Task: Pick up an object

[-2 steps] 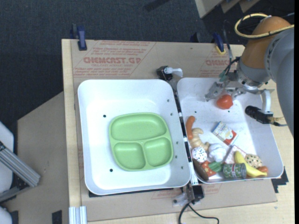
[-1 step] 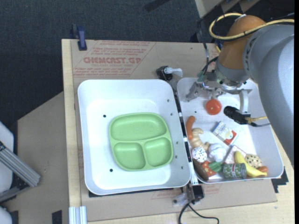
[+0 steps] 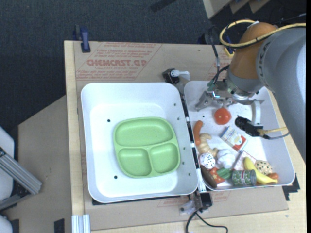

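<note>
My gripper [image 3: 228, 107] hangs low over the far end of the right bin [image 3: 274, 144], below the arm's orange band. Its two grey fingers [image 3: 204, 101] stand spread apart, open, with nothing held between them. A small red tomato-like ball [image 3: 222, 115] lies on the bin floor just in front of the gripper, apart from the fingers. Several more toy items are piled in the near half of this bin: an orange carrot-like piece [image 3: 198, 130], a white and red packet [image 3: 232, 139], a spotted die [image 3: 207, 160], a green can [image 3: 243, 177] and a yellow banana [image 3: 258, 173].
The left bin [image 3: 97, 130] holds a green divided plate [image 3: 146, 147]. A black part with a yellow cable [image 3: 248, 126] juts from the arm over the right bin. A small black and white clip [image 3: 174, 74] sits on the bench behind the bins.
</note>
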Robot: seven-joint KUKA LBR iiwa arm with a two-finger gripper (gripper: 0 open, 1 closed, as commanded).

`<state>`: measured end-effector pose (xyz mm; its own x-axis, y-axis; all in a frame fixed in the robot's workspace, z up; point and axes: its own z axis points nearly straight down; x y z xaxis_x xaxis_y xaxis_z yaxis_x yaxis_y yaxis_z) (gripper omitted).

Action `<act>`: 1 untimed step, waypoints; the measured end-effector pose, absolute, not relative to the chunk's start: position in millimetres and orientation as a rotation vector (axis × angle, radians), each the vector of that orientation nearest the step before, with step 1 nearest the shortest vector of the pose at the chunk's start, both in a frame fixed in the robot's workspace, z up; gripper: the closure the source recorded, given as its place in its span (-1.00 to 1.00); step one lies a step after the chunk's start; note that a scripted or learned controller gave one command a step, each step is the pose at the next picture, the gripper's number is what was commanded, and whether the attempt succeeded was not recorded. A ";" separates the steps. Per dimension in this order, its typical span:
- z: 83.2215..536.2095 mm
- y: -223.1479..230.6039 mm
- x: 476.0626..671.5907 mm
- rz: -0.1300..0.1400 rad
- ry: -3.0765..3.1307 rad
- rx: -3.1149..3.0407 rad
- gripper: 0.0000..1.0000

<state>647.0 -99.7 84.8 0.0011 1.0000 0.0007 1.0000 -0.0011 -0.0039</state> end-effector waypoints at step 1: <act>84.6 -122.3 612.5 0.004 -2.216 -2.221 -1.00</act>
<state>612.5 -122.3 84.6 0.0021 1.0000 0.0008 1.0000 -0.0021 -0.0047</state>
